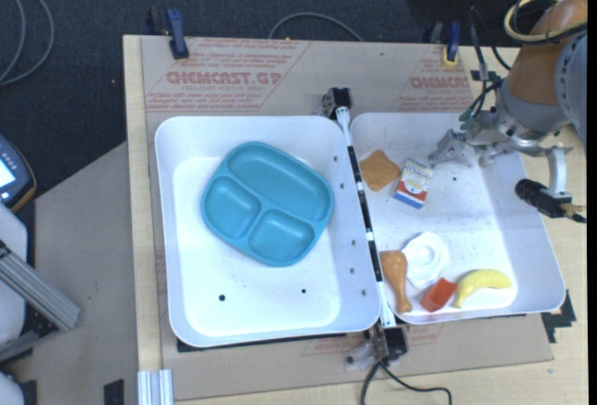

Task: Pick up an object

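Note:
In the right bin lie a brown flat toy bread, a small white carton with red and blue print, a white fried egg, a tan drumstick, a red block and a yellow banana. My gripper hangs low over the bin's far part, just right of the carton and a little apart from it. Nothing shows in its grasp.
The left bin holds a blue divided plate. A black ridge runs between the two bins. The arm's grey wrist and orange band lean in over the right bin's far right corner.

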You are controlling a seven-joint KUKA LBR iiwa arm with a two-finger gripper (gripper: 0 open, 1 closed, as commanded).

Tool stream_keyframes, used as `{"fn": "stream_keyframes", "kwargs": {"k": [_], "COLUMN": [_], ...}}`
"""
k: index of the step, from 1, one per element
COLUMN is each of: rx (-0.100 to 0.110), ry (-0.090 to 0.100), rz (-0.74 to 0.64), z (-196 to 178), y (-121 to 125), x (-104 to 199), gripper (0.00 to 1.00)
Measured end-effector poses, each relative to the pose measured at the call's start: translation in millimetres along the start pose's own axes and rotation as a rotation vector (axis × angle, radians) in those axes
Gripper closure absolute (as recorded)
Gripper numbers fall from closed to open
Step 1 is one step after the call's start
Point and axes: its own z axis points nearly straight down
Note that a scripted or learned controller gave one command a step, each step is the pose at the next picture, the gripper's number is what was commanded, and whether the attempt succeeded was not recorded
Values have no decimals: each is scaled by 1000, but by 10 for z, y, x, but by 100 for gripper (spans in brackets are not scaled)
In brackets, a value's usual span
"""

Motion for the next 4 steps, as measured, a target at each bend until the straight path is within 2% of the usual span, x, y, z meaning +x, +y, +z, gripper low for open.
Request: {"fn": "stream_keyframes", "kwargs": {"k": [1, 2, 3, 4], "rx": [11, 15, 4, 11], "ry": [11, 8, 4, 6], "rz": [-7, 1, -2, 1], "z": [-33, 219, 201, 202], "y": [-321, -482, -41, -184], "x": [897, 919, 863, 748], "gripper": [0, 0, 0, 0]}}
